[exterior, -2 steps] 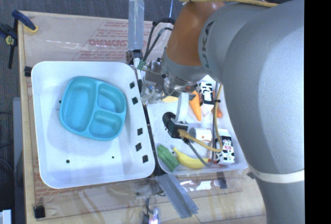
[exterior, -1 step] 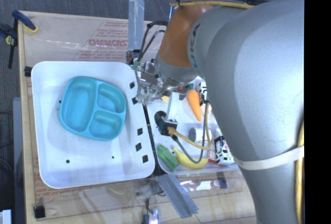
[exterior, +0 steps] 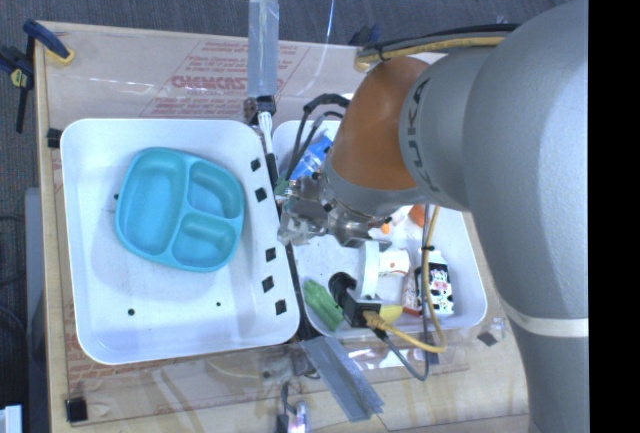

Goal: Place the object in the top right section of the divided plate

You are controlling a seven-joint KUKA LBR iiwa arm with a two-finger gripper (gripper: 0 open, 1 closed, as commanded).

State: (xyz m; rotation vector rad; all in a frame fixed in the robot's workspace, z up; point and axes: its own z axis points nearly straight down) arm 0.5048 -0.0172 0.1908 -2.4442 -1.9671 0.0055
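One fixed camera looked down at a slant on the tabletop, taking in both white bins: the left bin with the divided plate, and the right bin. The arm loomed nearest, entering from the right.

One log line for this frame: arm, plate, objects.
arm: over right bin | plate: left bin, nothing on it | green object: right bin | grip: unclear
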